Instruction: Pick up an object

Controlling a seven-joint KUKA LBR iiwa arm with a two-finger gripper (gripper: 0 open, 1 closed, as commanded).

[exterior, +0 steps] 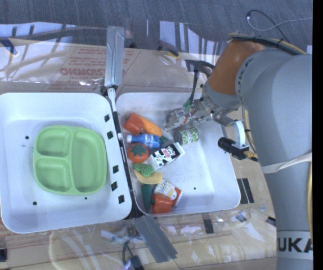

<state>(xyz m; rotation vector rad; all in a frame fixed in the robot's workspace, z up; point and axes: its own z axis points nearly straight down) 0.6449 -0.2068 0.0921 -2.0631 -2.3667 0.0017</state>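
My gripper [179, 117] hangs low over the upper middle of the right bin [218, 176], its metal end close above the toys. Just below it and to the right lies a small green can [189, 135]. Left of the gripper lies an orange carrot-like toy [140, 124], with a blue bottle [148, 140] and a red tomato [138, 152] below that. A black-and-white cow-patterned carton [167, 155] lies in the middle of the bin. Nothing shows clearly between the gripper's tips.
A yellow banana [148, 176], a green piece [145, 193] and a red-orange packet [166, 196] crowd the right bin's lower left corner. In the left bin [15, 207] sits a green divided plate [70, 160]. The grey arm [274, 111] fills the right side.
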